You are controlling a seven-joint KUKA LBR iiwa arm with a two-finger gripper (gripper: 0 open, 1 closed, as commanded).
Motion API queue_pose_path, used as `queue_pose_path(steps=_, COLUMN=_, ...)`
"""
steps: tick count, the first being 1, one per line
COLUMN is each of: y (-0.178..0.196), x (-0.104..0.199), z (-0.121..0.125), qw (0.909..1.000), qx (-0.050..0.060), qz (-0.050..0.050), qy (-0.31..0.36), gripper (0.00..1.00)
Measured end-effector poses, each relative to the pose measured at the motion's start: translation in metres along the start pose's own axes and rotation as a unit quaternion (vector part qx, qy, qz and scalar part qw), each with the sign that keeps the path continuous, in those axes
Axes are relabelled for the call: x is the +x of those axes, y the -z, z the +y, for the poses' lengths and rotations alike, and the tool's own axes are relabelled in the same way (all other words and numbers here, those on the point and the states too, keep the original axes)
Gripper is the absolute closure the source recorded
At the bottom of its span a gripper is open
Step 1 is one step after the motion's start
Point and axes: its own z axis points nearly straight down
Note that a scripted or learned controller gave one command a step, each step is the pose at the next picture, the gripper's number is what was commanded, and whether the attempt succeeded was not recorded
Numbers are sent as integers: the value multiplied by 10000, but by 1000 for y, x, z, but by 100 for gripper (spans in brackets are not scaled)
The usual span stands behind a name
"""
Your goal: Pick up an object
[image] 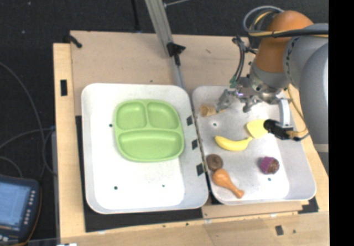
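Camera view shows the tool (237,99), fingers spread and holding nothing, above the right bin (298,184); it should centre over the banana (231,143) before descending.

The light tan wooden table (116,62) carries two shallow white plastic bins side by side, their inner edges nearly touching. The left white bin (99,184) sits toward the middle of the table; the right white bin (293,181) reaches close to the near right edge. A slanted grey metal post (157,12) rises from the table behind them
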Motion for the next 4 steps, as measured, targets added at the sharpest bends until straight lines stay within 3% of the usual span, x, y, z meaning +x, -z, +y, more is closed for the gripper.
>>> queue_pose_path(steps=1, y=-32, x=-3, z=-1, qw=10000, qx=16, qz=-7, qy=0, gripper=0)
queue_pose_path(steps=2, y=-19, x=-3, z=0, qw=10000, qx=-6, qz=-11, qy=-3, gripper=100)
queue_pose_path(steps=4, y=88, x=-2, z=-1, qw=10000, qx=-47, qz=0, qy=1, gripper=100)
